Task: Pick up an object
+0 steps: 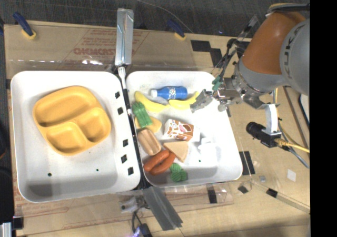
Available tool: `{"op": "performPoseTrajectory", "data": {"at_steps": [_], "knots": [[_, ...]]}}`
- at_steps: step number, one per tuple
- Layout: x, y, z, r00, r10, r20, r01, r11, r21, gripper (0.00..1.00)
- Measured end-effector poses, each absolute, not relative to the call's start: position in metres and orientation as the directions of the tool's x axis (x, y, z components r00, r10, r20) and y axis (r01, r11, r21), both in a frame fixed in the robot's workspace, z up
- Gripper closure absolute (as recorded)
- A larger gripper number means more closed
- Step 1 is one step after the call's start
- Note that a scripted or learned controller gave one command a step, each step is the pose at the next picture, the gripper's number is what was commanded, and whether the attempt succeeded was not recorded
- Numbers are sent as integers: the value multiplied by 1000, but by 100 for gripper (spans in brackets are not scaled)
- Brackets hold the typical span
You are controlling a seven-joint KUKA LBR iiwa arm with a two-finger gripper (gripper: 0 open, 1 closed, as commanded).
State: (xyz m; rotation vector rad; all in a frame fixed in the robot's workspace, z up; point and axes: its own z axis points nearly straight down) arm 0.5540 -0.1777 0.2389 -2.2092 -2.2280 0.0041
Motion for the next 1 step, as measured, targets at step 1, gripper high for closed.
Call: {"op": "performPoseTrajectory", "data": {"at_steps": [1], "knots": [[601, -132, 101, 406, 914, -2, 914, -406, -14, 0]]}}
